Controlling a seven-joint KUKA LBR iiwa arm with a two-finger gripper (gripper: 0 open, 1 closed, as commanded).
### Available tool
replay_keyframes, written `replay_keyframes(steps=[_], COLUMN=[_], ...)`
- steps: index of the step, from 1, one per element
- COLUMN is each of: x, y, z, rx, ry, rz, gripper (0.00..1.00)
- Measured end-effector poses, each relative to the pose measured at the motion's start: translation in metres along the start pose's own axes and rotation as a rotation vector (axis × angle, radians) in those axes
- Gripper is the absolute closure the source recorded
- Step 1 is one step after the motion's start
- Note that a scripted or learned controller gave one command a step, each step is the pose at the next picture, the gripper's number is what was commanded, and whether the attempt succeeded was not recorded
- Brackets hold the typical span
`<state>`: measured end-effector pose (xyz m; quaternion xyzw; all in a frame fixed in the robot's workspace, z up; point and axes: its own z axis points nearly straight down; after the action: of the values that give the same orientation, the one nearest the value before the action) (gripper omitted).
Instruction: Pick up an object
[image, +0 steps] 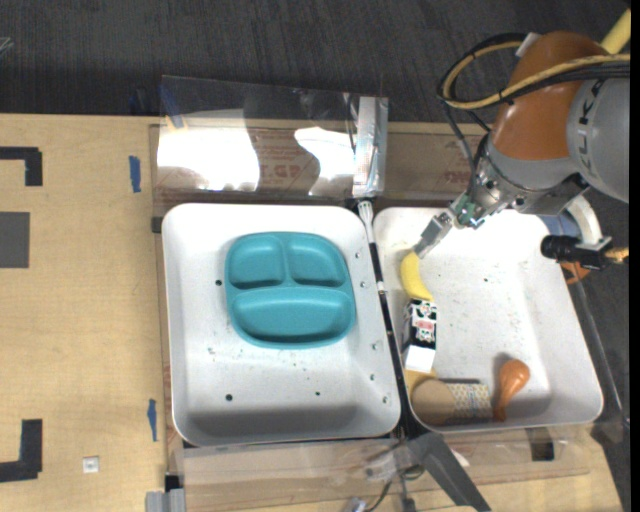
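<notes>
My gripper (434, 236) hangs over the back left corner of the right bin (540, 300), reaching down from the orange-banded wrist (530, 110). Its tip is just above and behind the top end of a yellow banana (414, 277) that lies along the bin's left wall. Below the banana stands a small black-and-white carton (423, 324). At the bin's front lie a tan rounded piece with a patterned band (448, 398) and an orange pear-shaped object (512, 379). Nothing shows in the gripper's grasp.
The left bin (190, 380) holds a teal divided plate (290, 288). A clear plastic sheet and tape (300, 150) lie behind the bins. A blue and orange item (572, 250) sits at the right bin's right rim. Cables (490, 70) loop above the arm.
</notes>
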<state>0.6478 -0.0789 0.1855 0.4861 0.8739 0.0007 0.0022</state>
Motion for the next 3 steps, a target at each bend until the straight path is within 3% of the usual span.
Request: replay_keyframes(steps=[1, 2, 3], x=[0.002, 0.007, -0.009], y=[-0.034, -0.044, -0.015], z=[0.08, 0.098, 0.099], rx=[0.0, -0.001, -0.003], ry=[0.001, 0.001, -0.002], rz=[-0.107, -0.197, -0.344], gripper=[0.0, 0.0, 0.0])
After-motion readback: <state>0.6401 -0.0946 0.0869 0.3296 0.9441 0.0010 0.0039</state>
